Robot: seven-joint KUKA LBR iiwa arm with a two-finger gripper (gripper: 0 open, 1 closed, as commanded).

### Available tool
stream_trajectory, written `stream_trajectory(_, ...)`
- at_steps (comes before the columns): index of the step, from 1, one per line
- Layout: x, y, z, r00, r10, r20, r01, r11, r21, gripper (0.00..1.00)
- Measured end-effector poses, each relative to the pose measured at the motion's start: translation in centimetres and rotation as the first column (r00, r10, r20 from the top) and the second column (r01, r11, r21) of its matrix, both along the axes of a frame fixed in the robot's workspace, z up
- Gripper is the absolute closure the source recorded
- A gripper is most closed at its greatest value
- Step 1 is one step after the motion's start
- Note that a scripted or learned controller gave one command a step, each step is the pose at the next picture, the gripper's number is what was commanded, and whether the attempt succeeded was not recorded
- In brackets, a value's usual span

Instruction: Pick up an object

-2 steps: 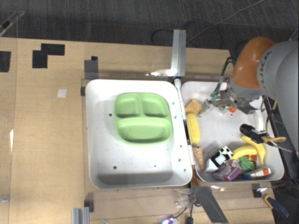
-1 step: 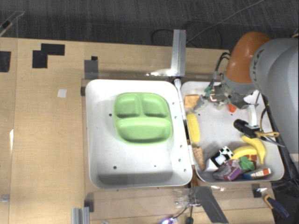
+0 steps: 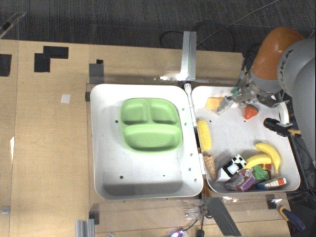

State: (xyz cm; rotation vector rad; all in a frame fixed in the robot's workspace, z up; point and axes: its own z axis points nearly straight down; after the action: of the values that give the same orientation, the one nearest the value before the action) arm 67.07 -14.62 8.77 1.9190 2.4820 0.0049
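**Arm reaches into toy-strewn bin on wooden bench**

A grey robot arm (image 3: 296, 68) with an orange band reaches in from the right, its gripper (image 3: 232, 100) low over the far end of the right bin (image 3: 222, 132). How wide the tool stands cannot be told at this size. Just beside it, near the bin's far-left corner, lies a yellow-orange wedge (image 3: 214, 103); a small red-orange piece (image 3: 251, 112) sits close by toward the far-right side. An ear of toy corn (image 3: 204, 135) lies along the bin's left wall, a tan cone-like piece (image 3: 211, 167) below it. In the near-right corner cluster a banana (image 3: 269, 154), a black-and-white block (image 3: 232, 167), a purple box (image 3: 243, 181), a green piece (image 3: 258, 172) and a red-and-white tube (image 3: 275, 183); any writing on them is too small to read. The left bin (image 3: 106, 172) holds a green divided plate (image 3: 150, 124), set toward its far-right side. Both bins rest on a pale wooden bench (image 3: 44, 147) marked with black shapes (image 3: 49, 57); dark carpet (image 3: 98, 4) and a trailing cable (image 3: 237, 19) lie beyond its far edge.
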Motion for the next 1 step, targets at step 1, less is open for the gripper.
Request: stream_trajectory(1,0.05,0.12,1.20,1.000,0.006,-0.004,-0.006,1.000,0.000,1.00)
